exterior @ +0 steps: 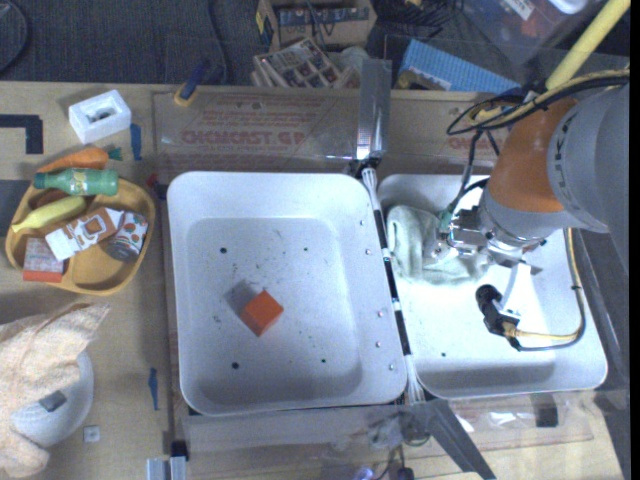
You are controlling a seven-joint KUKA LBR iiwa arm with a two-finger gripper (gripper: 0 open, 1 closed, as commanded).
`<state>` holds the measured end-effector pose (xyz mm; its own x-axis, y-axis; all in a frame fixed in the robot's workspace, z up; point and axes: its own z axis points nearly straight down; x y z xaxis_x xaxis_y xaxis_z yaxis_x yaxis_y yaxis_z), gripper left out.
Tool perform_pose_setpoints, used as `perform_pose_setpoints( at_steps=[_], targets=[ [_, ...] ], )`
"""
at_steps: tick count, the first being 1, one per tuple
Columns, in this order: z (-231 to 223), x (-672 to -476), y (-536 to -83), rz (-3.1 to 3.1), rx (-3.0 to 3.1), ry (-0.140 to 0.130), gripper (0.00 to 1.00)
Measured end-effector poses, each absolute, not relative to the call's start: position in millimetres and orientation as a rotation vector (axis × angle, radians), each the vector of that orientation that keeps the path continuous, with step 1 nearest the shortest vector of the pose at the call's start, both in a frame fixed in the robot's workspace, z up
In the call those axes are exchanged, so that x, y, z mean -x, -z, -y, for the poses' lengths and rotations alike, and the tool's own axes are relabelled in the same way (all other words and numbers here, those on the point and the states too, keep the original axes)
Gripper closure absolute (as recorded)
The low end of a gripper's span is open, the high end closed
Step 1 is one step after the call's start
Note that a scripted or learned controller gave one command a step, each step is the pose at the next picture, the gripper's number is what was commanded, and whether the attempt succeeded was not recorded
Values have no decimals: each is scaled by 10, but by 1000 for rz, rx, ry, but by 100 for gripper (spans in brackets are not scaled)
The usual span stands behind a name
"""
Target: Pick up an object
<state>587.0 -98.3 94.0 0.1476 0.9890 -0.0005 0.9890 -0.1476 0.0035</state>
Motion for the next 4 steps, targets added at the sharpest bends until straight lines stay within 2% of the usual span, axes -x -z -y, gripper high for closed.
perform_pose_setpoints(
  at_steps=[1,3,4],
  targets=[
    [924,-6161,-898,-2255,-2173,-6,0],
    [925,-6160,-898,-2255,-2173,-6,0],
    [929,-6175,-1011,-2250,-2173,-13,100]
  ],
)
